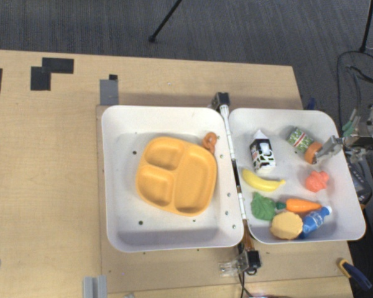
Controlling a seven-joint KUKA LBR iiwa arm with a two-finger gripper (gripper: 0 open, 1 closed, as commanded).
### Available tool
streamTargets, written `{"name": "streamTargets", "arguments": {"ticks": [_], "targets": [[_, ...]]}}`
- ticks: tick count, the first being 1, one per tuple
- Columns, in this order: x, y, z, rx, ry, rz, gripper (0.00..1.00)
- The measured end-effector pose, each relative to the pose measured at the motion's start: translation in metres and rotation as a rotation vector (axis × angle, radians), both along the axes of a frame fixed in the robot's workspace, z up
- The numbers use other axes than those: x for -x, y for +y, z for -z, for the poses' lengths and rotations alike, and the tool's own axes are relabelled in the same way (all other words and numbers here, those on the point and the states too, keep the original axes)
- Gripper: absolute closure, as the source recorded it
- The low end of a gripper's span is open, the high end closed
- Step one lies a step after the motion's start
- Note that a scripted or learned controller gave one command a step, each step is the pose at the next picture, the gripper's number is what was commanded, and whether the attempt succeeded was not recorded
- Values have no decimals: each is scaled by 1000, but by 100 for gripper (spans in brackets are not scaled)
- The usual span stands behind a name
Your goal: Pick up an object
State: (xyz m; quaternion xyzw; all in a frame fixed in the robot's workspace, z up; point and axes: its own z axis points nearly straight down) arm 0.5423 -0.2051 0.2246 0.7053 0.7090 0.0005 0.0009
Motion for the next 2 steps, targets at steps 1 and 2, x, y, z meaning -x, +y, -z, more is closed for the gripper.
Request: {"name": "streamTargets", "arguments": {"ticks": [1, 2], "targets": [[-56, 0, 24, -1, 0, 88, 0], [-100, 29, 138, 0, -4, 143, 0]]}}
